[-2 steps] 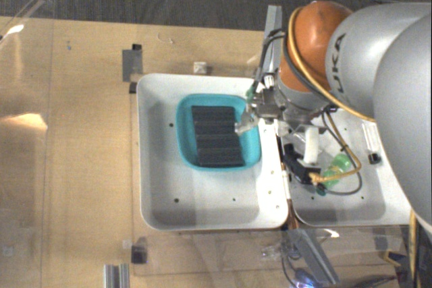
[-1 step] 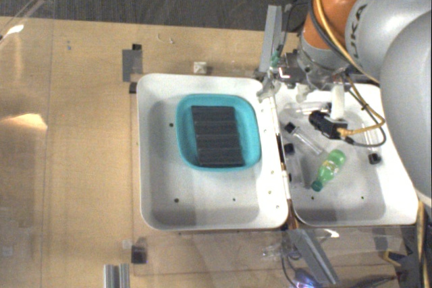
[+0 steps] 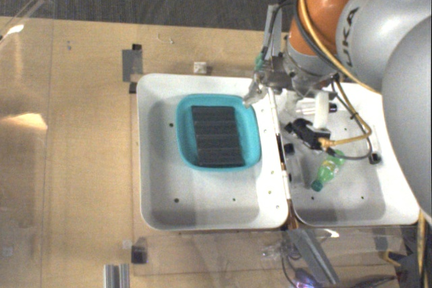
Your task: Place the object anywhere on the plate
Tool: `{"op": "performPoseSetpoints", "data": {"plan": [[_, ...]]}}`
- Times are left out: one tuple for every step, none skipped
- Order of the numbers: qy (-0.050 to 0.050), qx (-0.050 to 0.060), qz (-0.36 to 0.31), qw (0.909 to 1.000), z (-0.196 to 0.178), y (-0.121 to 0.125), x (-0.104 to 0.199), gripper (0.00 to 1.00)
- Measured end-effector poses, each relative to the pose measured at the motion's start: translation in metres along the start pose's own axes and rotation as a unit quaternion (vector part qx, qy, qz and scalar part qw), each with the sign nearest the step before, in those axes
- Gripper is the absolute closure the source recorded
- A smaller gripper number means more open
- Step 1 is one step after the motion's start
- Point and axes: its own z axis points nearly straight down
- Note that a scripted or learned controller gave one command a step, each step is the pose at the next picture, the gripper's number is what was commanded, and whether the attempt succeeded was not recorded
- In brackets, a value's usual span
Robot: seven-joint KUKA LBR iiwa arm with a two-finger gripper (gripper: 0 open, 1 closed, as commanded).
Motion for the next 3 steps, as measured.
{"op": "performPoseSetpoints", "data": {"plan": [[0.000, -0.002, 0.056, 0.9984, -0.097, -0.004, -0.043, 0.00], [-0.001, -0.002, 0.121, 0.9927, -0.156, -0.056, -0.086, 0.00], [-0.001, -0.001, 0.239, 0.9709, -0.199, -0.078, -0.163, 0.00]]}}
